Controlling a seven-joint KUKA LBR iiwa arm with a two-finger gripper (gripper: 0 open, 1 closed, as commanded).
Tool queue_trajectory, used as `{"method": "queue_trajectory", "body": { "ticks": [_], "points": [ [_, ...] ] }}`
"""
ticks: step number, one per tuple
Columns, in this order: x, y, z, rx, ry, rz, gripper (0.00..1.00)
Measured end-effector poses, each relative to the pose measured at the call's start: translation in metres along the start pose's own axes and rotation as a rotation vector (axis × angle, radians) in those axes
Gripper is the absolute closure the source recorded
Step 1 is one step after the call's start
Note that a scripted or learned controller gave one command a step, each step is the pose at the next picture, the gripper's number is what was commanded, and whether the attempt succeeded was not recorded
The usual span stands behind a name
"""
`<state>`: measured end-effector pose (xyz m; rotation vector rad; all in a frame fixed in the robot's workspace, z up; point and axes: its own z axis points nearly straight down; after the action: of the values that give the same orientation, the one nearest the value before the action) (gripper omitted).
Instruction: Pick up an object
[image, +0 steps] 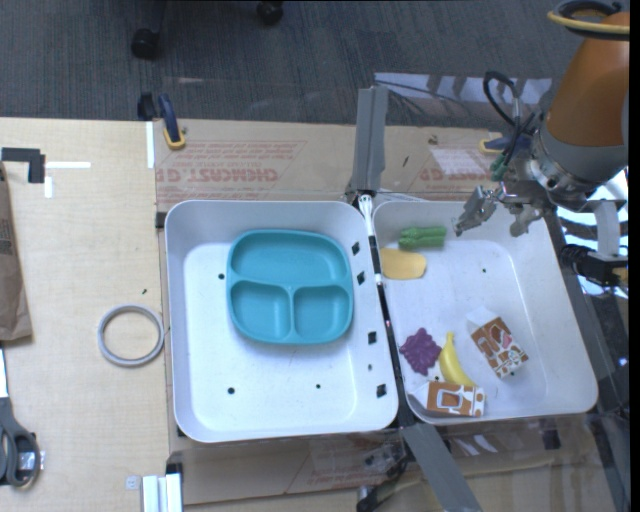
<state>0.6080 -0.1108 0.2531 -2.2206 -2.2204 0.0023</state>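
The right bin (560, 300) holds a green vegetable (422, 238) and a pale yellow piece (403, 264) at its far left corner. Nearer the front lie purple grapes (421, 349), a yellow banana (455, 362) and two small orange-and-white cartons (498, 346) (456, 399). My gripper (497, 211) hangs above the bin's far edge, to the right of the green vegetable, with its two fingers spread apart and nothing between them. The left bin (200, 380) holds a teal divided plate (291, 286).
A roll of tape (131, 334) lies on the wooden bench left of the bins. A brown bag (12, 270) sits at the far left edge, and scissors (15, 452) lie at the bottom left. A blue-and-yellow clamp (170, 122) stands at the bench's far edge.
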Motion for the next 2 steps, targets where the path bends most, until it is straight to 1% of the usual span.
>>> {"method": "queue_trajectory", "body": {
  "ticks": [1,2],
  "points": [
    [-0.047,-0.056,0.027,0.001,-0.001,-0.031,0.0],
    [-0.069,-0.105,0.123,0.0,0.0,-0.125,0.0]
  ]
}}
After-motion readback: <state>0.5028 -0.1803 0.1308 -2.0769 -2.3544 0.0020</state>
